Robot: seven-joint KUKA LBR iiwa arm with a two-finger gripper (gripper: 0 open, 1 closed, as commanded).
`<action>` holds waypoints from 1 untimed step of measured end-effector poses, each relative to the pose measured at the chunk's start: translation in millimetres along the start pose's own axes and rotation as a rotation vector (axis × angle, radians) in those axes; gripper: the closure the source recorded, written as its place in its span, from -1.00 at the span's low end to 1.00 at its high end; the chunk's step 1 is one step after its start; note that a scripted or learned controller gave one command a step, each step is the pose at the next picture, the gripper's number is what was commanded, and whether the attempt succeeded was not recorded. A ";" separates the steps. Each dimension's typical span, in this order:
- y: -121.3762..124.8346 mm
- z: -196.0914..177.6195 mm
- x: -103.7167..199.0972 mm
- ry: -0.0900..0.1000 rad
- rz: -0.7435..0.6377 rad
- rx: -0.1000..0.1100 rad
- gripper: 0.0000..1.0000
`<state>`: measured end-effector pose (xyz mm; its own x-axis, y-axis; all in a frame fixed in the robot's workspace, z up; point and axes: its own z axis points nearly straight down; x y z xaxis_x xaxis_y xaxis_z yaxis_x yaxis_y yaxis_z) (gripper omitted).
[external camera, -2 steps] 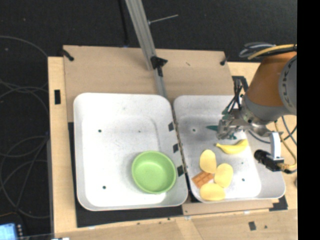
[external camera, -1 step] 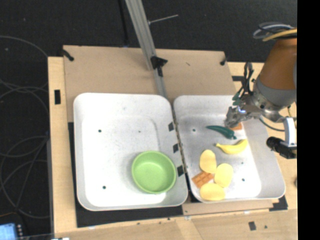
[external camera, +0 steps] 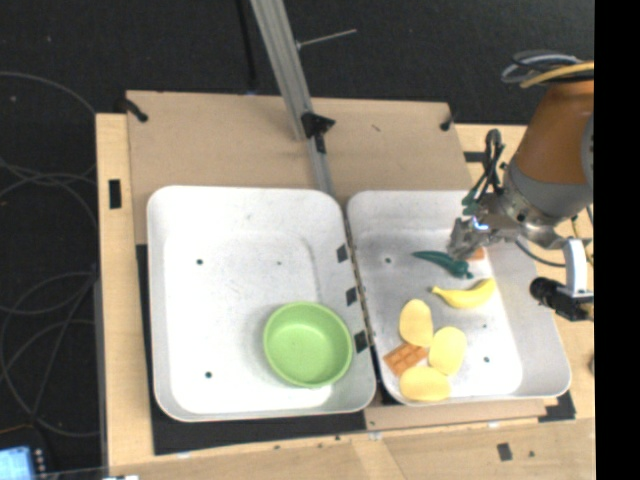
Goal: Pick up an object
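Bare floor behind green bowl; right bin crowded.

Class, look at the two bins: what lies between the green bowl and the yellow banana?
In the camera view, between the green bowl and the banana run the bins' adjoining rims, then a round yellow piece in the right bin.

The scene is covered by 1 fixed camera, mounted above the tabletop and tilted down at a slant. Both white bins are taken in whole: the left bin and the right bin, side by side at mid frame. Dark floor is seen beyond the far edge. The arm is seen entering from the right. The view is moderately distant.
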<state>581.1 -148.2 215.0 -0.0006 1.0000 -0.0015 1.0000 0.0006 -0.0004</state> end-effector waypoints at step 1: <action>10.6 -10.8 62.0 0.004 -0.008 -0.004 1.00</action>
<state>591.6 -86.2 225.7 -0.0091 1.0000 0.0022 1.0000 0.0091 0.0033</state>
